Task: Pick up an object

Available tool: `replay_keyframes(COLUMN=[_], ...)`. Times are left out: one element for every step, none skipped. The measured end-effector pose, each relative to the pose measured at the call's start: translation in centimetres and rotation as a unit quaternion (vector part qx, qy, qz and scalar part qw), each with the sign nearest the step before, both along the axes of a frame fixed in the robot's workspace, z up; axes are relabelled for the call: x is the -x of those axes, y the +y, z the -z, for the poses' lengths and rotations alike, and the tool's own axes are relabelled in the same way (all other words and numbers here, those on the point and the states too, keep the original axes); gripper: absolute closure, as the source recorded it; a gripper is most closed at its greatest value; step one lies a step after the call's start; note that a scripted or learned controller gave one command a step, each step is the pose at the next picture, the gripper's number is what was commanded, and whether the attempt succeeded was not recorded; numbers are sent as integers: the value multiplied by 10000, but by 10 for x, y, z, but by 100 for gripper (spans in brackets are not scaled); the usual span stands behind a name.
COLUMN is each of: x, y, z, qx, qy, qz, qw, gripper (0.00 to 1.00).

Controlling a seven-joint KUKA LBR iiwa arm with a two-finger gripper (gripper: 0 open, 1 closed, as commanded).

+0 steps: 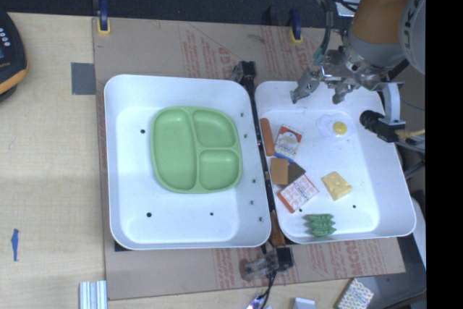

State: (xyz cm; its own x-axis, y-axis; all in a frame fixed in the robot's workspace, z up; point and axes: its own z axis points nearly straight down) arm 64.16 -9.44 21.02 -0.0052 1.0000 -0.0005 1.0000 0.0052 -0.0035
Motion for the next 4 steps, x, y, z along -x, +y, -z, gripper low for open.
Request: replay_keyframes(x=[86,17,5,94], y=[-19,-25,-90,-43], z=[74,118,76,16], qx=[-9,-6,19,-14], qy=[65,-12,-32,17], qz=[14,-21,23,10], qw=[10000,10000,10000,10000], gripper=[0,0,0,0])
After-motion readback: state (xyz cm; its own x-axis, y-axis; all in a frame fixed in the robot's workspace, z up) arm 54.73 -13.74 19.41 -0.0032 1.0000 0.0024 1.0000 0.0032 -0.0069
